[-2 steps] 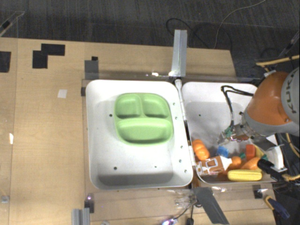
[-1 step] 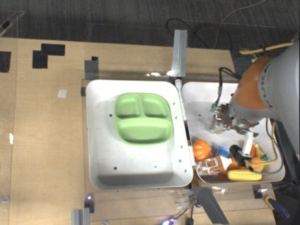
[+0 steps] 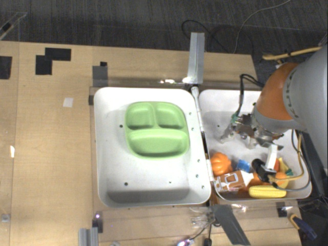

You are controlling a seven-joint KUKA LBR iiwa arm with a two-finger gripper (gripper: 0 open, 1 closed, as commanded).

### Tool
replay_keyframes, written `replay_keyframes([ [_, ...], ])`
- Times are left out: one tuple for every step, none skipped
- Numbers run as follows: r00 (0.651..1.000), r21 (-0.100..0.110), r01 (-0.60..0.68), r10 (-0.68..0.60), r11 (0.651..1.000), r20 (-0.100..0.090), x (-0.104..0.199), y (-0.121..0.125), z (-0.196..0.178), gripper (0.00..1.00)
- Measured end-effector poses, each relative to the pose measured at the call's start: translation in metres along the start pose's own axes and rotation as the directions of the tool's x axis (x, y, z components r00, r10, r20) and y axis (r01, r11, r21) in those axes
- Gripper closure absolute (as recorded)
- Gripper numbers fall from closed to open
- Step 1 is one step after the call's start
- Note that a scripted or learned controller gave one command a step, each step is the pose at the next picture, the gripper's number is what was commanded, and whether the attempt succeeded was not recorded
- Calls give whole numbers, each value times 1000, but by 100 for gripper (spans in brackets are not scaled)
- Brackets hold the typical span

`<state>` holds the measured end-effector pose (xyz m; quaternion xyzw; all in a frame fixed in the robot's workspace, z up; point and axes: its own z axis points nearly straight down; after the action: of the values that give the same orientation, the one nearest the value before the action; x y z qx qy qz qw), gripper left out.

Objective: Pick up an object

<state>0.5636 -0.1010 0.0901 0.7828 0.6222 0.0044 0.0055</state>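
**Pincer low in the right bin, nothing in its grip that I can see**

The pincer [image 3: 238,133] sits over bare white floor in the middle of the right bin [image 3: 218,104], right of centre in the frame. From this slanted view I cannot tell whether it is open or closed, and I see no object in it.

The things I could pick are bunched along the bin's lower edge, below the pincer. An orange pumpkin [image 3: 220,163] is nearest. Just right of it lies a small blue piece [image 3: 243,165]. A brown-and-white box [image 3: 233,181] sits under both, and a yellow banana [image 3: 266,191] lies against the bottom wall. The left bin [image 3: 110,152] holds a green divided plate [image 3: 156,128] in the middle of the frame.

My worries from here:
- A straight descent would probably close on nothing, because the floor under the pincer is bare.
- The pile is tight, so reaching for the pumpkin could nudge the box or the blue piece and knock the target aside.
- The pumpkin looks round and smooth, so an off-centre grip may squeeze it out.
- The banana hugs the wall, and going for it risks a collision with the rim.
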Motion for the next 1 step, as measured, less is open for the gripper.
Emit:
replay_keyframes([
  [944, -5, 331, -331, 944, 1, -34, -65, -2, 0],
])
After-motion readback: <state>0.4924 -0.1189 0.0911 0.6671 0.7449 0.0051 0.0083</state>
